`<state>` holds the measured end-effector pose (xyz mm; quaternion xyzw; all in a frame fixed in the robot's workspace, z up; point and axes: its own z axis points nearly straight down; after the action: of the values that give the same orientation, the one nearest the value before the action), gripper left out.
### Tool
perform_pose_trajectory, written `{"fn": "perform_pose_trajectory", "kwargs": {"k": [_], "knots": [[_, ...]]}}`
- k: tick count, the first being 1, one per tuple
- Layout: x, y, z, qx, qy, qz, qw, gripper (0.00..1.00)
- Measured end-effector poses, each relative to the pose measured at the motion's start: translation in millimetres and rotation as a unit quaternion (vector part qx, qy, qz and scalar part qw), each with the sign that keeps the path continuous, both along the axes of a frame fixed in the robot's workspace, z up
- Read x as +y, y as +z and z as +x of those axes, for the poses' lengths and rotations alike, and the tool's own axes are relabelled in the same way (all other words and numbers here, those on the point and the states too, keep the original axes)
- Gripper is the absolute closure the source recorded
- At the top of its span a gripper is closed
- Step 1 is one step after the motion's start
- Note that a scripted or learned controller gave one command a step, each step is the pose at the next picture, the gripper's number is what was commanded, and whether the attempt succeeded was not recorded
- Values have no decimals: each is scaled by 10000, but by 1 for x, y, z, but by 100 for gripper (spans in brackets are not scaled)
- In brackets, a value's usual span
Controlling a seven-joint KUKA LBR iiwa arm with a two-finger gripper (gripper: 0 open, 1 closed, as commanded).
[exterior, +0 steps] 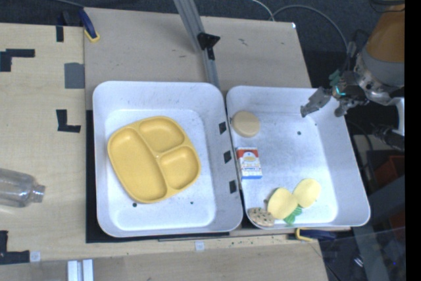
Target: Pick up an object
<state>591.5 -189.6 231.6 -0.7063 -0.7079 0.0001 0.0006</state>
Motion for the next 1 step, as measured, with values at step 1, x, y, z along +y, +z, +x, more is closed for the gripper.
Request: {"fn": "perform_pose_trajectory", "kwargs": {"k": [1], "knots": [[-20,-24,71,-17,10,-6,10000,0]]}}
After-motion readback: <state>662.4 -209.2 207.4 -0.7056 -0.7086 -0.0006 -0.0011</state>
